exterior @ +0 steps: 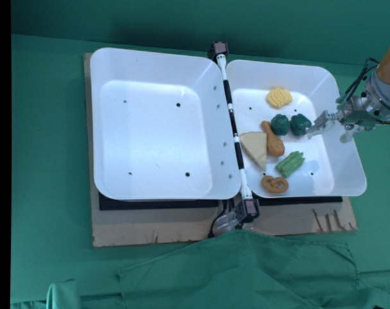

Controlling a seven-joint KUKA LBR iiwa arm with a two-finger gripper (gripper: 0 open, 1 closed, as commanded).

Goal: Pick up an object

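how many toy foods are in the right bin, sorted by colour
Yellow: 2, waffle and cheese wedge
Dark green: 2, broccoli pieces
Light green: 1, beans
Orange-brown: 2, drumstick and pretzel
Total: 7

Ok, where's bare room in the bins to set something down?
The left bin has open floor wall to wall. The right bin is crowded mid-floor, waffle down to pretzel; only its right strip, below the hand, is free.
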